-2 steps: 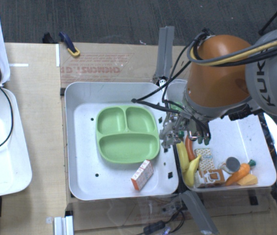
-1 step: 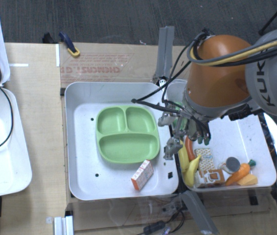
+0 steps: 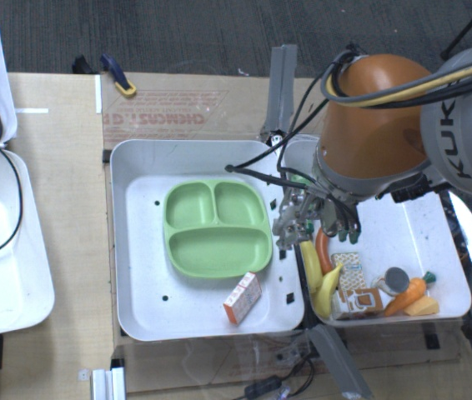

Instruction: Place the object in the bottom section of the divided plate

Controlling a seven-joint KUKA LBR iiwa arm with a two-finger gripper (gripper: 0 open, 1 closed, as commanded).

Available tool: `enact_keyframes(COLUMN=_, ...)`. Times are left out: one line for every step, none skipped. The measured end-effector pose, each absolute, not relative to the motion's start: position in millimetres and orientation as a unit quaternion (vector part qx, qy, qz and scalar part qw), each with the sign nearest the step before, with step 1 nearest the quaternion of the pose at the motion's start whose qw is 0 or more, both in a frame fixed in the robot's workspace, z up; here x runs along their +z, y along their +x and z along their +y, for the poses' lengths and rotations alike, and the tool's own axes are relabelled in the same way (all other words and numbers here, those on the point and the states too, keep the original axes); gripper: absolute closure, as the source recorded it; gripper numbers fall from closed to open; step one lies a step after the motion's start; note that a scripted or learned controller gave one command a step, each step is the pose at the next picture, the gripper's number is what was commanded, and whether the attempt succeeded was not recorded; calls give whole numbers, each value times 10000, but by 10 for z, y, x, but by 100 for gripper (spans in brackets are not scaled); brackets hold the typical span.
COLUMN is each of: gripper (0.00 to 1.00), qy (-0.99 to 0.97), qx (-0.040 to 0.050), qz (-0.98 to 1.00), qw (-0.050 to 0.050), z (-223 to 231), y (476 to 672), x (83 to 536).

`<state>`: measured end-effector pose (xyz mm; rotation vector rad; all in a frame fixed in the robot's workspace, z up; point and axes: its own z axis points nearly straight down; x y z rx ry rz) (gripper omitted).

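A green divided plate (image 3: 217,227) lies in the left bin (image 3: 136,248), with two small sections at the top and one wide section at the bottom. A small orange and white box (image 3: 243,297) lies in the same bin, just below the plate's lower right corner. My gripper (image 3: 313,221) hangs under the orange wrist, over the wall between the two bins and to the right of the plate. Just beneath it in the right bin lie a banana (image 3: 321,279) and a red chili (image 3: 324,251).
The right bin (image 3: 424,223) also holds a carrot (image 3: 406,296), a small carton (image 3: 359,302), a patterned packet (image 3: 349,267), a round tin (image 3: 396,279) and a yellow wedge (image 3: 424,307). Cables trail from the wrist. A white tub (image 3: 2,248) stands at the far left.
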<state>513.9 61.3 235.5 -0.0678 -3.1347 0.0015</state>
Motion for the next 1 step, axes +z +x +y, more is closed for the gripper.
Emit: enact_keyframes(gripper=100, qy=-372, qx=7, qz=-9993, qw=19, z=1561, y=4794, x=2440)
